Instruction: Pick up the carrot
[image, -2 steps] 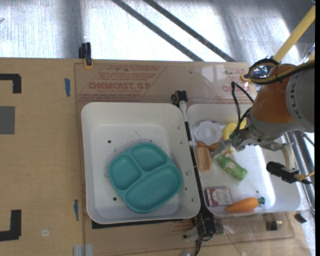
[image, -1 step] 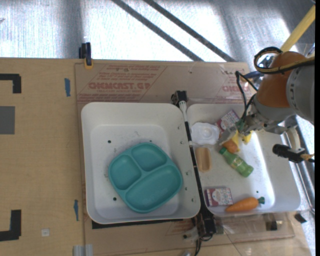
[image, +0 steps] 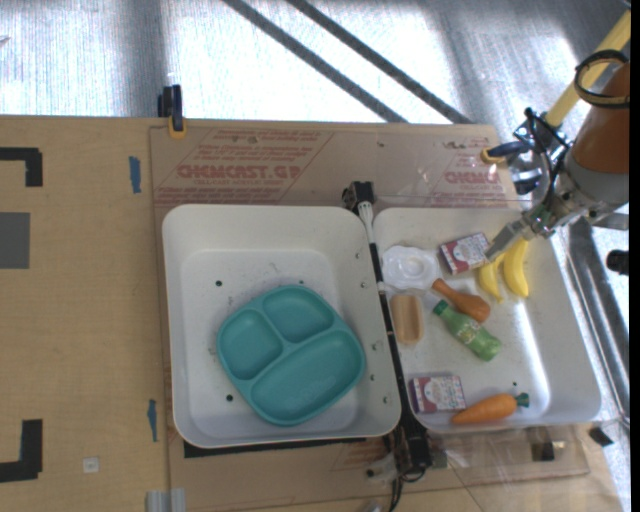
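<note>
Orange plastic toy carrot w/ green top (image: 487, 407) lies near edge of right white bin (image: 560, 395), beside small pink carton (image: 437, 392). Looks light, stiff, slick — grab mid-body. Jaws (image: 512, 236) far back over yellow bananas (image: 508, 272); spread or not, can't tell.

Set high above the bench, looking down at a slant. Takes in both shallow white plastic bins (image: 190, 330) side by side from moderate distance, with the grey, orange-banded arm (image: 600, 140) entering at the right edge.
</note>
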